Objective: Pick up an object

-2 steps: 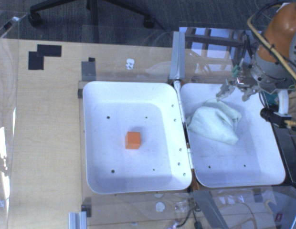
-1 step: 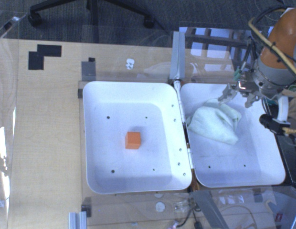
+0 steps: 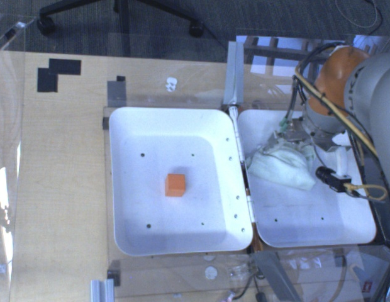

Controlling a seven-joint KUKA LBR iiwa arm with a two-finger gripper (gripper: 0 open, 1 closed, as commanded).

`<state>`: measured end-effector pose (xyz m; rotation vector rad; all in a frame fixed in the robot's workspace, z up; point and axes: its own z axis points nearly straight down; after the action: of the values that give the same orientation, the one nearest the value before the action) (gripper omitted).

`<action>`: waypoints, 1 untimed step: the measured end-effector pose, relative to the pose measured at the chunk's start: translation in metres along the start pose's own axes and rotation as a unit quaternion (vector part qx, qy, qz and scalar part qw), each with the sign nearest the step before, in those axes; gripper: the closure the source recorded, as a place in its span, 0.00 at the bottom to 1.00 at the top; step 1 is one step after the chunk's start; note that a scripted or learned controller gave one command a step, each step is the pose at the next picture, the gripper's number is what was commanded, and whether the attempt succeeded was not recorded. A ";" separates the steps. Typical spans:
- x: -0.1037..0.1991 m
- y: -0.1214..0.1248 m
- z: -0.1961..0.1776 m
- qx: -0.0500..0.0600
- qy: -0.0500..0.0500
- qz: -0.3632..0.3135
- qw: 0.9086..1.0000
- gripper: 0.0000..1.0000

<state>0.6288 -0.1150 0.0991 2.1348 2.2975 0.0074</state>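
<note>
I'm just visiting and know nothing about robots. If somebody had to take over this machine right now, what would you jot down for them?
Gripper: low in the right bin, at a crumpled white cloth; I can't tell whether it has hold of it.
Things: orange cube sits alone near the middle of the left bin, apart from the arm.
Done: nothing visibly lifted.
Left: get one object up out of a bin.

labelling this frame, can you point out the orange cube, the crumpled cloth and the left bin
orange cube (image 3: 175, 185), camera view, top face
crumpled cloth (image 3: 283, 166), camera view, middle of the folds
left bin (image 3: 139, 246), camera view, near rim
</note>
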 end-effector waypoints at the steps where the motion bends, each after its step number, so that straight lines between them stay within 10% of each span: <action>1: 0.001 0.002 -0.012 -0.003 0.000 -0.001 1.000 1.00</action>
<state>0.6307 -0.1138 0.1112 2.1302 2.2965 0.0142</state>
